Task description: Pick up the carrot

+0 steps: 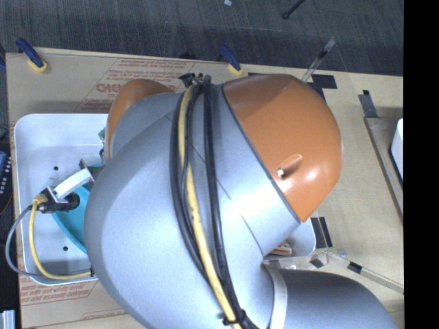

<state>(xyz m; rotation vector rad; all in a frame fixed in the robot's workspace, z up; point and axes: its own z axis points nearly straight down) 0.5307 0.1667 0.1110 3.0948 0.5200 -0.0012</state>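
Observation:
My arm [206, 197] bulks across most of the camera view, grey with its orange band [288, 142], and it covers nearly all of both bins. The wrist reaches down into the left bin [27, 136]. A white connector with a yellow cable [65, 184] shows at the arm's left edge, over a bright blue object [74, 218] on the bin floor. The gripper's fingers are hidden under the arm. No carrot is visible; whatever lies beneath the arm is hidden.
The left bin's white rim and part of its floor show at the far left. A corner of the right bin [309, 242] peeks out at lower right. Cardboard [137, 70] lines the bench, held by blue-and-yellow clamps [31, 55].

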